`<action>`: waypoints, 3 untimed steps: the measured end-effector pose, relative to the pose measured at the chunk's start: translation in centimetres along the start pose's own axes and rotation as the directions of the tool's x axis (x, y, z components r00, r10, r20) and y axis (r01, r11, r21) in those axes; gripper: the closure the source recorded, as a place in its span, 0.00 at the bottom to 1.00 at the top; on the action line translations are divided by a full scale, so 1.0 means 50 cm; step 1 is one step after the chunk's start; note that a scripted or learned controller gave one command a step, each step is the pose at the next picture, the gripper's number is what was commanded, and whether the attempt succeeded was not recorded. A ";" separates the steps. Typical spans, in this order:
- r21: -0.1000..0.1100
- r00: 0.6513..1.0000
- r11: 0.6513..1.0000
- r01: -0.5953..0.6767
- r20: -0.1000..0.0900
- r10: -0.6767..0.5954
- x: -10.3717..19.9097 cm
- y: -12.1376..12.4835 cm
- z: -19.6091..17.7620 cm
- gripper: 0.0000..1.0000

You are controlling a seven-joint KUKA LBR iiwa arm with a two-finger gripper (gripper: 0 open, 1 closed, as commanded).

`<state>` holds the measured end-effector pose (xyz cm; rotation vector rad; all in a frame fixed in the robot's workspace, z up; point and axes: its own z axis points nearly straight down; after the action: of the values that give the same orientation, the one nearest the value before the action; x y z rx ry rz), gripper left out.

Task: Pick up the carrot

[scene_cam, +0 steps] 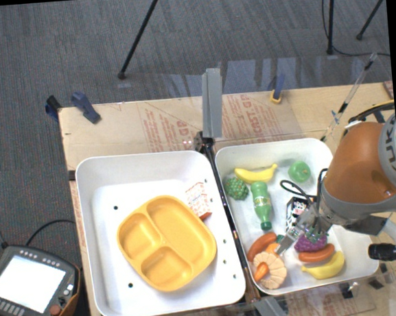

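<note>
At the lower right of the frame, in the right bin [321, 146], the carrot [262, 271] lies near the bottom wall, its orange tip poking out beside a pale shell-like toy [273, 267] and below a red sausage [261, 243]. The claw [288, 239] sits just right of these, low over the toys; whether it is spread or pressed together cannot be told. A purple grape bunch [312, 242] and a yellow banana [326, 267] lie under the arm. A yellow divided plate [165, 242] rests in the left bin [98, 197].
</note>
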<state>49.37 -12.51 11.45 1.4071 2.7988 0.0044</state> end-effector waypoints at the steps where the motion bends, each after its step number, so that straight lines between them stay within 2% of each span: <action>1: -0.024 0.972 0.973 0.231 0.060 -0.229 0.037 0.033 0.005 0.00; 2: 0.006 0.994 0.994 0.112 -0.009 -0.112 0.091 0.023 0.055 0.00; 3: 0.005 0.993 0.993 0.114 -0.010 -0.114 0.091 0.023 0.038 1.00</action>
<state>47.58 -8.18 9.54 1.2493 2.8847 0.0018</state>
